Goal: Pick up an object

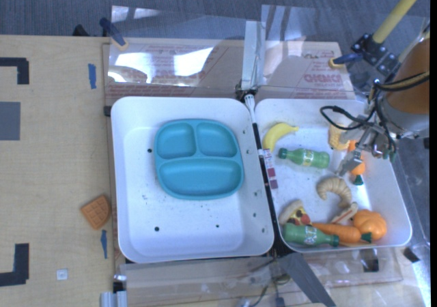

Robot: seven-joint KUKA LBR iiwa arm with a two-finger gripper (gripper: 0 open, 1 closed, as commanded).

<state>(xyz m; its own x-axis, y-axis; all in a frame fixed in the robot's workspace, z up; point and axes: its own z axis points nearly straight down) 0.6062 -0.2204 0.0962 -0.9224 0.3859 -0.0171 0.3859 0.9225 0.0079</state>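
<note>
While a small tan waffle-shaped toy (95,211) lies on the bench outside the bins, the left white bin (136,230) holds a blue three-compartment plastic plate (199,158) near its middle. To the right, the second white bin (399,210) carries the toys: a yellow plastic banana (276,134) near its upper left corner, a green plastic bottle (305,157) lying on its side just beside it, a beige croissant (334,188) near the centre, a pizza slice (297,214) at the lower left, a second, darker green bottle (307,235) lying flat along the front wall, an orange carrot (339,231) touching that bottle, and an orange pumpkin (369,224) next to the carrot. At the far right, the grey arm's two-finger gripper (354,160) hangs low over the bin's upper right part, just above the croissant, beside a small orange piece (357,170). Cables and blur hide the tips, so I cannot tell whether the pincer is open, closed or gripping anything.
</note>
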